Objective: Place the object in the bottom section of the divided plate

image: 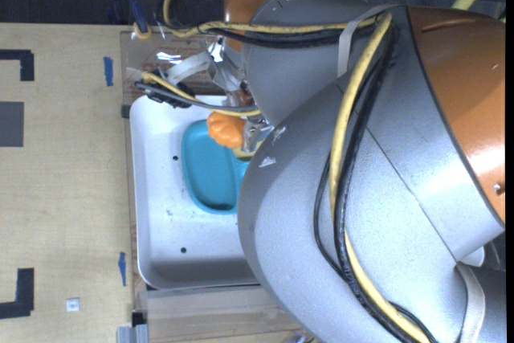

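Note:
A blue plate (210,173) lies in the white bin (154,205); the arm hides its right part, and no dividers can be made out. An orange rounded object (225,130) sits over the plate's upper edge, right against the gripper (243,115), which reaches in from the right just above it. The arm's grey body covers most of the gripper, so whether it holds the object is unclear.
The arm's large grey and orange body (377,173) covers the right half of the view. Yellow and black cables (173,88) loop over the bin's top edge. The wooden bench (64,173) with black marks and blue tape lies to the left.

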Controlling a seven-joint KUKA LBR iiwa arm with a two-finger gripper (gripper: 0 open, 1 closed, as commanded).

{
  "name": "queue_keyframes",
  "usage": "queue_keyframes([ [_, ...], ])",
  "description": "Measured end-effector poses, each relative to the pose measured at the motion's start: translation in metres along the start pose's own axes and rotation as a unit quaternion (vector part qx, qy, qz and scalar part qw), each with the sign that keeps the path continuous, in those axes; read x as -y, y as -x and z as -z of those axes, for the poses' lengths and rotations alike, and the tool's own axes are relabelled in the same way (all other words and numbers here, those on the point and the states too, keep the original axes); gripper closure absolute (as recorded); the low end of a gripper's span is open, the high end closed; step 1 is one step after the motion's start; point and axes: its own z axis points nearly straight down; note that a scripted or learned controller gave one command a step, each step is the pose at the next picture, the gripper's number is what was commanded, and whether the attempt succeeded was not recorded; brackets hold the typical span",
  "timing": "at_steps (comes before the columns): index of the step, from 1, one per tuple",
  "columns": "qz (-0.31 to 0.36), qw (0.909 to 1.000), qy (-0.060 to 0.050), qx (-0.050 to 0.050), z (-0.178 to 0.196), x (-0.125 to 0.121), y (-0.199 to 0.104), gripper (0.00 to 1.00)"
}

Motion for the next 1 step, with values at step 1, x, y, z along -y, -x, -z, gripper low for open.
queue_keyframes([
  [1, -0.003, 1.0000, 0.001, -0.001, 0.0017, -0.0042, -0.0004, 0.00],
])
